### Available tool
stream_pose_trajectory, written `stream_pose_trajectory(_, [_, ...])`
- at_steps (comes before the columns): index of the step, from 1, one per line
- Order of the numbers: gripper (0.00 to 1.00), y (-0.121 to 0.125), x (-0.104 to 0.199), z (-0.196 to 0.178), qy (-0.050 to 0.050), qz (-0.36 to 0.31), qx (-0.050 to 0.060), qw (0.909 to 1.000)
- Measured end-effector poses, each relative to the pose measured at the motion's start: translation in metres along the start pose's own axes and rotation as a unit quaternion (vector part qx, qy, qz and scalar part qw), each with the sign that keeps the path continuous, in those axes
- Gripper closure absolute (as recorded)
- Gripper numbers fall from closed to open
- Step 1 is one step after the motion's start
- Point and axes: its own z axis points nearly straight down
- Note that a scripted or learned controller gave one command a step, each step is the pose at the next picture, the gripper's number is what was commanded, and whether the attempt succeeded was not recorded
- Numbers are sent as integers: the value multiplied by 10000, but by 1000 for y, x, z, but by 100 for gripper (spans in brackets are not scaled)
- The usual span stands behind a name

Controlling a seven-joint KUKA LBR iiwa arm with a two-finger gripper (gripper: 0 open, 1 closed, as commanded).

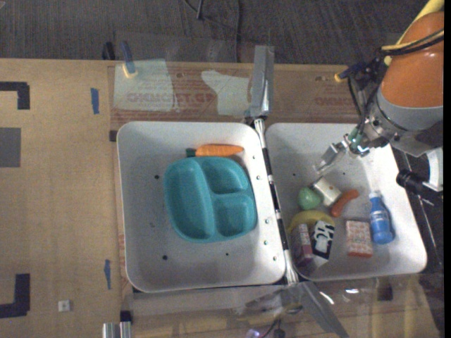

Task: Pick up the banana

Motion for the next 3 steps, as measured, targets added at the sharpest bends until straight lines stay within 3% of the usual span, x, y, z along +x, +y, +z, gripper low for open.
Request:
stream_pose_trajectory(1, [0,-71,0,141,-28,-165,-47,9998])
stream_pose_trajectory(2, [0,-29,75,45,-3,463,-2,9989])
stream_pose_trajectory(3, [0,-46,-6,137,-8,347,-7,9994])
